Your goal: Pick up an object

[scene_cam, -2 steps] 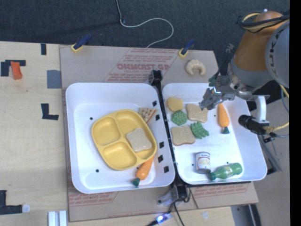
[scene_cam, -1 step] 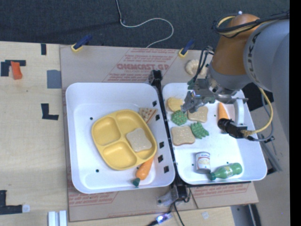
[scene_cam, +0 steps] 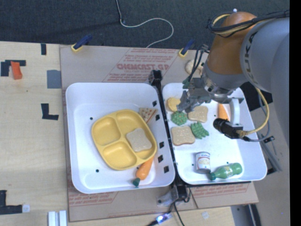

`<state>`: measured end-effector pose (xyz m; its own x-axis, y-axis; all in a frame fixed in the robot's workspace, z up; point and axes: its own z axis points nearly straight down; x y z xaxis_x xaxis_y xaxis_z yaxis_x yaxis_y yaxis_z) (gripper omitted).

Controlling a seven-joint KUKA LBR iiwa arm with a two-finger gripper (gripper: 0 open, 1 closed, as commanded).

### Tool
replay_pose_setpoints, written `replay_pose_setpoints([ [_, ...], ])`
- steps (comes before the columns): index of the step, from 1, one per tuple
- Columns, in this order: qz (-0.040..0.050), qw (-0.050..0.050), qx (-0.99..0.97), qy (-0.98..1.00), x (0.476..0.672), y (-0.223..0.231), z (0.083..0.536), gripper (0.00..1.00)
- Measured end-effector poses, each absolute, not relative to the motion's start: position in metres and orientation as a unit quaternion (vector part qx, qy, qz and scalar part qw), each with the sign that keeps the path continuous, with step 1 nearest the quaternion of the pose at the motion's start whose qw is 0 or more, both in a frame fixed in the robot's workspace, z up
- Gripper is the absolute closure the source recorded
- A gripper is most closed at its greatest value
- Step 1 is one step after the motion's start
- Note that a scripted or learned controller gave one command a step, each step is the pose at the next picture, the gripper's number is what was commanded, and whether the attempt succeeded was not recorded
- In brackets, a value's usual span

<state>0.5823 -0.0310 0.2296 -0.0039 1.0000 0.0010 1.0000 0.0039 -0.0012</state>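
My gripper (scene_cam: 186, 105) hangs low over the back left part of the right bin (scene_cam: 254, 161). It is just above a yellow round piece (scene_cam: 172, 103) and a green leafy piece (scene_cam: 178, 118), with a toast slice (scene_cam: 198, 114) right beside it. Nothing shows between the gripper's tips. Further forward lie a second toast slice (scene_cam: 182, 135), another green leafy piece (scene_cam: 200, 131), a small can (scene_cam: 203, 161) and a green bottle (scene_cam: 226, 171). An orange piece (scene_cam: 223, 111) lies by the arm's far side.
The left bin (scene_cam: 77, 126) holds a yellow divided plate (scene_cam: 113, 135) with a toast slice (scene_cam: 139, 139) on it, a cracker (scene_cam: 147, 113) behind it and a carrot (scene_cam: 144, 170) in front. A black divider (scene_cam: 164, 126) separates the bins.
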Motion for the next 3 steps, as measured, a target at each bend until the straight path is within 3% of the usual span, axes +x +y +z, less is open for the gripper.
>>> replay_pose_setpoints([
  [3,0.0016,0.001,-0.707,-0.707,0.572,-0.021,0.216,1.00],
])
